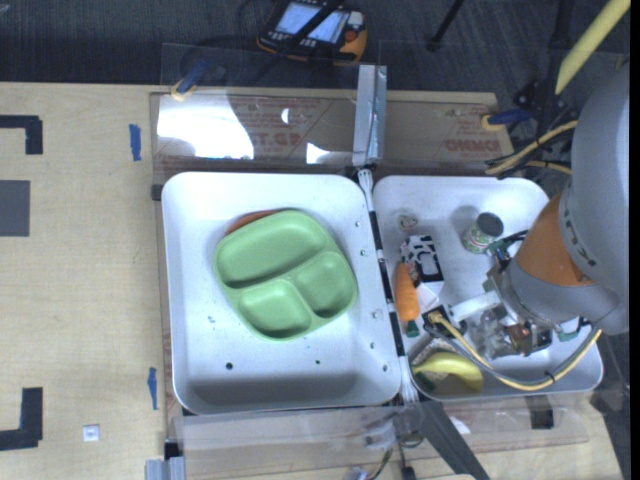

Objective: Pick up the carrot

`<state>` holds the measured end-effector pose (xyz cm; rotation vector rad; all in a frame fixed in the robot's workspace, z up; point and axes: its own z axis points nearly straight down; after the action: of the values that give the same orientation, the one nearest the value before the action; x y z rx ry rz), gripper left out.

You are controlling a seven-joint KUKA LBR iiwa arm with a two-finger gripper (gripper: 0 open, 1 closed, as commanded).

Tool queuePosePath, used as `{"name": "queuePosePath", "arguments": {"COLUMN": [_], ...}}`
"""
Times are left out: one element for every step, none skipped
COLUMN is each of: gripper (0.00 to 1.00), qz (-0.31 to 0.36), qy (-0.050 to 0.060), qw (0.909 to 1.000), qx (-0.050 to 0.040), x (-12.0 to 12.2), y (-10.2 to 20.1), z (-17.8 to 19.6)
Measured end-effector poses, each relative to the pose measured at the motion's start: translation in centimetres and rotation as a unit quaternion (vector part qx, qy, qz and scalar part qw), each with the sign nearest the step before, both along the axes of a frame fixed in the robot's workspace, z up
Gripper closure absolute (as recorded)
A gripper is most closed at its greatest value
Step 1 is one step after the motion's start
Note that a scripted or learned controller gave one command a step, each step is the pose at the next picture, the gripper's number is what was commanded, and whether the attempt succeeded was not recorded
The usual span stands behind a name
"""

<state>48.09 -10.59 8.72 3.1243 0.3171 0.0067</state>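
Carrot [407,295] against right bin's [525,190] left wall, banana [450,370] just below.

Pale wooden bench top [80,268] marked with black squares and bits of blue tape [135,141]. Beyond its far edge, dark carpeted floor [120,18] crossed by black stand legs [455,8]. Bright glare on the clear panel [205,128] behind the bins.

No text is proving readable anywhere. Faint reddish print is showing on the cardboard panel [300,128] behind the bins, too blurred to make out.
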Motion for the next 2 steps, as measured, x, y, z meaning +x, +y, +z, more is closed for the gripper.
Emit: {"name": "queuePosePath", "arguments": {"gripper": [1.00, 1.00], "qz": [0.011, 0.001], "qy": [0.001, 0.000], "qw": [0.9999, 1.0000], "qx": [0.0024, 0.0006], "x": [0.0, 8.4], "y": [-0.5, 0.8], "z": [0.0, 0.0]}}
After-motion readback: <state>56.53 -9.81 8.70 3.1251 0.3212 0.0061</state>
